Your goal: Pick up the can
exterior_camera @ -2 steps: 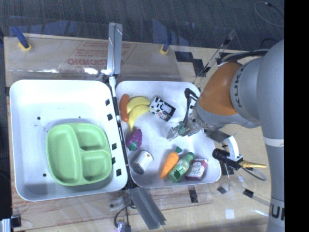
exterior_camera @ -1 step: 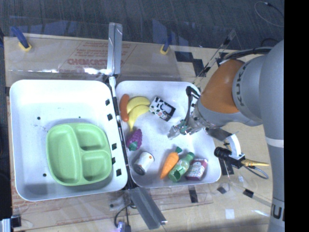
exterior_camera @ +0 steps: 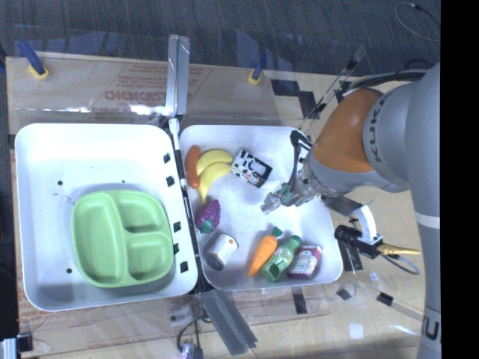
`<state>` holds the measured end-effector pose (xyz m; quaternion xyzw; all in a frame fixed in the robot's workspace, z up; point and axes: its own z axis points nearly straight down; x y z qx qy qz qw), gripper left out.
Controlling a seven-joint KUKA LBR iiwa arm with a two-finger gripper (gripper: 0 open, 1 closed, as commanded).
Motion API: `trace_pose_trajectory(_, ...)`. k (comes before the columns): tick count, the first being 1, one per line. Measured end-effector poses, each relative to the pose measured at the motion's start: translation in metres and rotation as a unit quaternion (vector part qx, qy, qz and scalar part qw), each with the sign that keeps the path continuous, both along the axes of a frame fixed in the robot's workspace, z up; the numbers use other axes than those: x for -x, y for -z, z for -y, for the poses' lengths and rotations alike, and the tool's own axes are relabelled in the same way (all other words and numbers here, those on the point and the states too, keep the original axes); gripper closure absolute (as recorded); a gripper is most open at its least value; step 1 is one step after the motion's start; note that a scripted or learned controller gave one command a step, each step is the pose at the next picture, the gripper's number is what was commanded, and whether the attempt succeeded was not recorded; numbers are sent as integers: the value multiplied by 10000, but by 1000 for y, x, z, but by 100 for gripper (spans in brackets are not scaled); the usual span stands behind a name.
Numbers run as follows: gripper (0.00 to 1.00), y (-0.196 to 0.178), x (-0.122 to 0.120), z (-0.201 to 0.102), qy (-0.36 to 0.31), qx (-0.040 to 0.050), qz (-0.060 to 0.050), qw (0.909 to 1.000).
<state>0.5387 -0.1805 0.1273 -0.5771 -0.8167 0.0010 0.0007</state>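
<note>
Your arm (exterior_camera: 389, 137) reaches in from the right over the right bin (exterior_camera: 247, 134). The left bin (exterior_camera: 45, 144) carries a green divided plate (exterior_camera: 123, 238). In the right bin lie bananas (exterior_camera: 211, 170), a carrot (exterior_camera: 262, 253) and purple grapes (exterior_camera: 209, 215). The can (exterior_camera: 221, 250) lies on its side near the bin's front left corner, well apart from the gripper (exterior_camera: 281, 198); you cannot tell how its fingers stand.

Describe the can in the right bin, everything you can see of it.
The can is small, white-sided with a dark end facing the camera, lying tipped on its side near the front left corner of the right bin. It sits just below the purple grapes and left of the carrot. The gripper is well away from it.
</note>
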Motion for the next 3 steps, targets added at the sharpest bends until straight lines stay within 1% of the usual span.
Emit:
trace_pose_trajectory(2, 100, -19, -1, -1, -43, 7, 4, 10000)
trace_pose_trajectory(3, 100, 28, 43, 3, 1625, -9, -15, 9867)
